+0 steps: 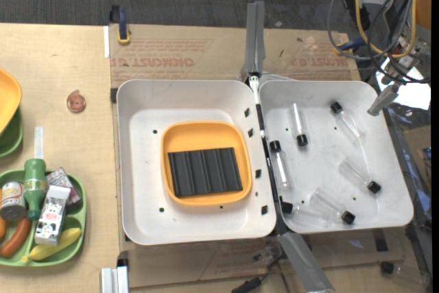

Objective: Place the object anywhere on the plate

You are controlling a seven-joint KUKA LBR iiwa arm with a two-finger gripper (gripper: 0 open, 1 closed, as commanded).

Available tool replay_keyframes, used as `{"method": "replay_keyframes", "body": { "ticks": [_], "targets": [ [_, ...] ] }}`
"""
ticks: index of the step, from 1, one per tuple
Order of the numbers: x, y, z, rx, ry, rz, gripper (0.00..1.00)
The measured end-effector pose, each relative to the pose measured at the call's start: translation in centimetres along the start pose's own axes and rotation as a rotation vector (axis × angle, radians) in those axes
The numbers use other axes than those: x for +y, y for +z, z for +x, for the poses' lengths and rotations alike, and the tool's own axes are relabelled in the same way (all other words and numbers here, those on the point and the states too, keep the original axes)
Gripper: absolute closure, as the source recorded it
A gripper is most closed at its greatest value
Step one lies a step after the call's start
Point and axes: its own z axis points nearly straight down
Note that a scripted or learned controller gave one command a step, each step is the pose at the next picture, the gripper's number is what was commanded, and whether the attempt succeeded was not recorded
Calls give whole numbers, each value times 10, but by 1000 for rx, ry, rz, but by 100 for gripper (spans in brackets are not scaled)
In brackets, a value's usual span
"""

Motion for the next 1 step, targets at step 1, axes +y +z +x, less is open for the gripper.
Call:
{"method": "replay_keyframes", "body": {
  "ticks": [1],
  "targets": [
    [5, 3, 4, -1, -279, 0, 0]
  ]
}}
